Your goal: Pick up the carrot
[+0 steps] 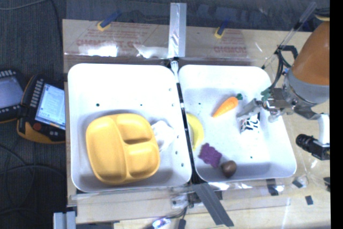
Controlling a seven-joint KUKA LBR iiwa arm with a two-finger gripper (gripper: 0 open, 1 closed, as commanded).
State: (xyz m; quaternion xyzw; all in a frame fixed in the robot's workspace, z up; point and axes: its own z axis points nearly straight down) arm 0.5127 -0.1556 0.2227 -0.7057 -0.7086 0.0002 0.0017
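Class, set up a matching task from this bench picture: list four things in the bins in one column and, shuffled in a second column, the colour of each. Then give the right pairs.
Things:
1. carrot
2. divided plate
3. bunch of grapes
4. round ball beside the grapes

Colours:
A. purple
B. dark brown
C. orange with a green top
D. yellow

Pairs: 1-C, 2-D, 3-A, 4-B.

The plate lies in the left bin; the other three lie in the right bin.
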